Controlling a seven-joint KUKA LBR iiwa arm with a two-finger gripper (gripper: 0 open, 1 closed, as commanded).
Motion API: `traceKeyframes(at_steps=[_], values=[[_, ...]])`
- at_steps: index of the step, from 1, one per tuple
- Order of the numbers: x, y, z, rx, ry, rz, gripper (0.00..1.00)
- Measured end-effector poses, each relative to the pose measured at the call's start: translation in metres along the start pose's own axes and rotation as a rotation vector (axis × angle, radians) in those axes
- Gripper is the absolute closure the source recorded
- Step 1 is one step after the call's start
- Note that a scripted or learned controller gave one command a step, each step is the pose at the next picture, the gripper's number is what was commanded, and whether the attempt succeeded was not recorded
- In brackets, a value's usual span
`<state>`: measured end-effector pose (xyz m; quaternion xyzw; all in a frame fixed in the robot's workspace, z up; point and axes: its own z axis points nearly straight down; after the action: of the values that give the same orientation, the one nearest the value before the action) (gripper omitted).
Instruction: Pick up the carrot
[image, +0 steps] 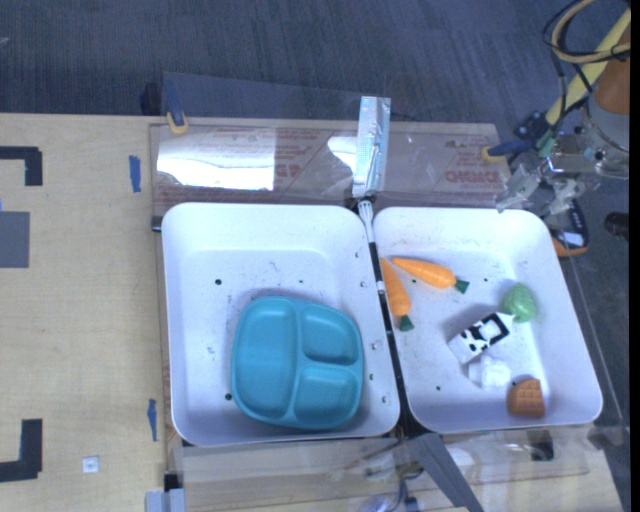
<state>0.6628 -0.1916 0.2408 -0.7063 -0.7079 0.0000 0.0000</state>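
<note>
Pre-reach: my gripper (545, 185) parked past right bin (570, 300), claw state unclear; nxt drop onto carrot (425, 271).

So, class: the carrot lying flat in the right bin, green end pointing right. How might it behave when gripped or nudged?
The carrot looks like smooth moulded plastic, so probably stiff, light and a bit slippery. Its rounded, tapered body suggests it may roll or swing sideways if nudged. A second carrot lies close and could get bumped.
</note>
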Motion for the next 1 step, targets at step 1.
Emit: traceKeyframes(at_steps=[1], values=[[0.0761,0.0047,0.0278,0.001,0.002,-0.286,0.0]])
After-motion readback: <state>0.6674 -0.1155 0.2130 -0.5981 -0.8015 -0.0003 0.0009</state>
